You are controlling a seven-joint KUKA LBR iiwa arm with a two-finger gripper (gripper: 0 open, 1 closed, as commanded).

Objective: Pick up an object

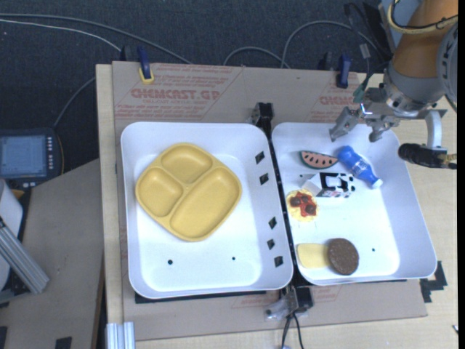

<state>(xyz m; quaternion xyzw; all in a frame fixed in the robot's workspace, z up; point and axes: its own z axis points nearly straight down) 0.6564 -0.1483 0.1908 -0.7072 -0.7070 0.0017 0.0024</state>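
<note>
Tool (pixel 361 127) spread, grasping nothing, over right bin (pixel 414 217) far edge. Near it: blue bottle (pixel 357 166), smooth plastic; watermelon slice (pixel 318 158), flat wedge. Round brown cookie (pixel 342 257) at near end. Left bin (pixel 145 267): yellow 3-compartment plate (pixel 188 190).

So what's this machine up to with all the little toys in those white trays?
A grey robot arm with an orange band reaches in from the right, and its hand hangs open over the far end of the right white bin, holding nothing. Just below it lie a blue toy bottle and a watermelon slice; nearer the front sit a brown round cookie and a pale yellow block. The left white bin holds a yellow divided plate.
</note>
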